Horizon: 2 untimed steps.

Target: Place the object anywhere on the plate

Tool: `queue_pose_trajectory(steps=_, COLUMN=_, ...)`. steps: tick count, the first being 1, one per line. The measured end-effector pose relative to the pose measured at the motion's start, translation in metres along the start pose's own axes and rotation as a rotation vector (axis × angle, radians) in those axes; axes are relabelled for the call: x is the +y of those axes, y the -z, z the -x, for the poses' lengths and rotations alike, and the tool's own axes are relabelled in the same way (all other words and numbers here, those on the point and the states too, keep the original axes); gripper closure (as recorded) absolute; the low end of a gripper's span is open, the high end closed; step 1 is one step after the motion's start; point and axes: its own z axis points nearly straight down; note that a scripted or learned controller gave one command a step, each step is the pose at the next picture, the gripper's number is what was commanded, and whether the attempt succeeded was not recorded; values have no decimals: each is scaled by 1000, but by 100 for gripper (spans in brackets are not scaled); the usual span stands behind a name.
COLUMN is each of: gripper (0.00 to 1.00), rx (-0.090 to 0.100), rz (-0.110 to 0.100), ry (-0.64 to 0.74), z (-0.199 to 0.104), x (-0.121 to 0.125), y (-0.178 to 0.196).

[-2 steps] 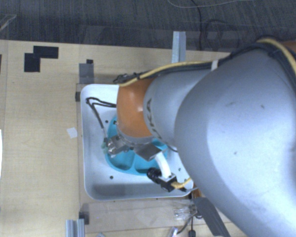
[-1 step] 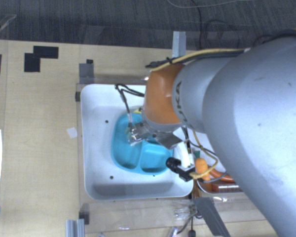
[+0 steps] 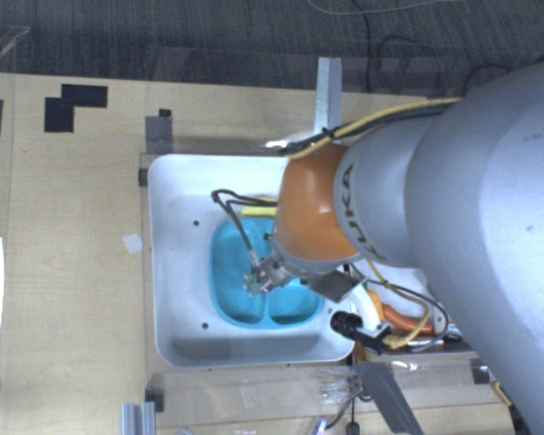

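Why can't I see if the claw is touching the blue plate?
Cannot tell. In the camera view the claw hangs over the blue plate inside the white bin, but the steep downward angle and the arm's orange band hide any gap or contact.

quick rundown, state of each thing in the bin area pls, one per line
blue plate: lying flat in the white bin, divided into compartments, partly covered by the arm
white bin: upright on the bench, holding the plate
gripper: low over the plate's middle, fingers too hidden to read
arm: reaching in over the bin, orange band above the plate
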Motion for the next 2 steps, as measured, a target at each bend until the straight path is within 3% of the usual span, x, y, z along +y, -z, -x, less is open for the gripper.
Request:
queue_pose_trajectory(steps=1, gripper=100, rx=-1, rz=-19, ry=-119, z=-19, x=30, y=26)
queue_pose_trajectory(steps=2, gripper=100, rx=-2, rz=-22, ry=-284, z=-32, x=4, y=18)
